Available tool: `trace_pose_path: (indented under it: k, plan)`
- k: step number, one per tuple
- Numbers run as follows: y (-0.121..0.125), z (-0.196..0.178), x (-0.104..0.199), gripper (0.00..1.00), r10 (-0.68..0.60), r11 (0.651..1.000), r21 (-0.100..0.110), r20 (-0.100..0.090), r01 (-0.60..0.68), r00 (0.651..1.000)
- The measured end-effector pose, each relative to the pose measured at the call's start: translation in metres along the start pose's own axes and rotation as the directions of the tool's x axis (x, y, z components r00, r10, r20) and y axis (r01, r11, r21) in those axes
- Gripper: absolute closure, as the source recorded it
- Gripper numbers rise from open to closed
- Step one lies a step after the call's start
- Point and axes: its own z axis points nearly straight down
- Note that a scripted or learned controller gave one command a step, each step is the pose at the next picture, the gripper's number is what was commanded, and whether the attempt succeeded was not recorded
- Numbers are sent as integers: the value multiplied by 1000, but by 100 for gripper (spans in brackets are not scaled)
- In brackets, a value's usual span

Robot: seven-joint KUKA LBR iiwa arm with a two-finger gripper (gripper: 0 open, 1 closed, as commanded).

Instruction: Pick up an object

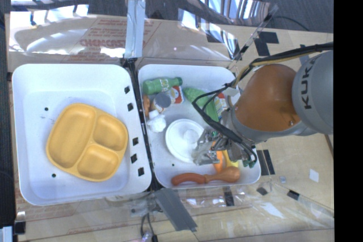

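Observation:
The right bin (187, 72) holds a green bottle (160, 85), a white round bowl (184, 139), a brown sausage-shaped toy (205, 178), a green item (199, 98), a small white piece (156, 121) and an orange piece (218, 162). My gripper (207, 150) is low in this bin, at the bowl's right edge and just above the sausage toy. The orange-banded wrist (266, 102) looms over the bin's right side and hides what lies beneath it. No object clearly shows between the fingers.
The left bin (28, 88) holds a yellow divided plate (86, 140). A black divider (139, 122) separates the two bins. Black cables (212, 100) loop from the wrist over the right bin. Cardboard and reflective sheeting lie behind the bins.

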Motion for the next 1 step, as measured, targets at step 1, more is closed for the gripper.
trace_pose_path:
  k: [1]
  plan:
    - [35, -158, -37, 100, 276, 961, 1, 11, -276, 961]
